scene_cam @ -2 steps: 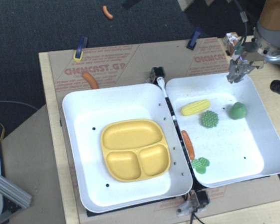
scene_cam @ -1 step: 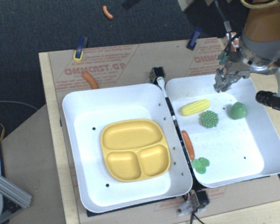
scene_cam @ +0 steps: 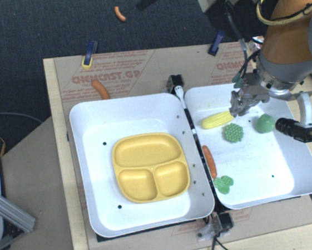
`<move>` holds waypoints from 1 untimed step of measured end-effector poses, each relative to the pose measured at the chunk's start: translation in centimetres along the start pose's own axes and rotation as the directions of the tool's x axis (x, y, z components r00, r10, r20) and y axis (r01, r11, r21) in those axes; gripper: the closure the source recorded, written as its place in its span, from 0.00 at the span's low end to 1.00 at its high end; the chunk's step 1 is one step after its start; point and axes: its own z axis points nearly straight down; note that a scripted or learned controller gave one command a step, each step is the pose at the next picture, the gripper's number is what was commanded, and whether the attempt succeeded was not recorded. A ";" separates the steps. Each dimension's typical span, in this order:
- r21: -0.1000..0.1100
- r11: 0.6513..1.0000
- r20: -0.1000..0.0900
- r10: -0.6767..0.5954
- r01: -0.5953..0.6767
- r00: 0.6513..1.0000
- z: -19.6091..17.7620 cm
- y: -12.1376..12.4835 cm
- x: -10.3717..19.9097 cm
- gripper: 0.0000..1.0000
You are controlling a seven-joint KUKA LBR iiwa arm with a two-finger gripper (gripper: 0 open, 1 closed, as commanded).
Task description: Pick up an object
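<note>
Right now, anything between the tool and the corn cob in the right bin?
Nothing visible. The tool sits right at the corn cob's right end; the green studded ball lies just below, beside it.

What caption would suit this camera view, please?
Arm's tool poised above toy corn in the right bin.

Red print on the brown cardboard sheet (scene_cam: 138, 67) covering the counter reads roughly "CHEMCAST GP", above the left bin; a fainter repeat sits upper right, its letters too blurred to read
</note>
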 end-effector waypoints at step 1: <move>-0.001 1.000 0.000 0.001 -0.001 1.000 1.2 -0.8 2.1 1.00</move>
